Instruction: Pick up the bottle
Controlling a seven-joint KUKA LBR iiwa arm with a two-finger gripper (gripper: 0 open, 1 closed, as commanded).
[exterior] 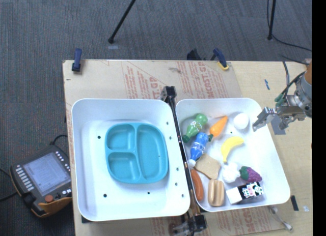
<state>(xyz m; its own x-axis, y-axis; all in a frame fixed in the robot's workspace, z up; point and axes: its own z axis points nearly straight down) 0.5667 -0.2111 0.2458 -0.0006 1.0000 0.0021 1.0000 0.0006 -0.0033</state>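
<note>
Here the gripper (268, 120) hangs at the right bin's (277, 166) right rim, its two fingers spread apart with nothing between them; the bottle (199, 145), blue with a white cap, lies tilted in that bin near the left wall, well apart from the gripper; a green toy (195, 124) sits just above it, a carrot (219, 125) and a banana (231, 147) to its right, toast (208, 167) just below; the left bin (86, 189) holds a teal tray (136, 152).
</note>
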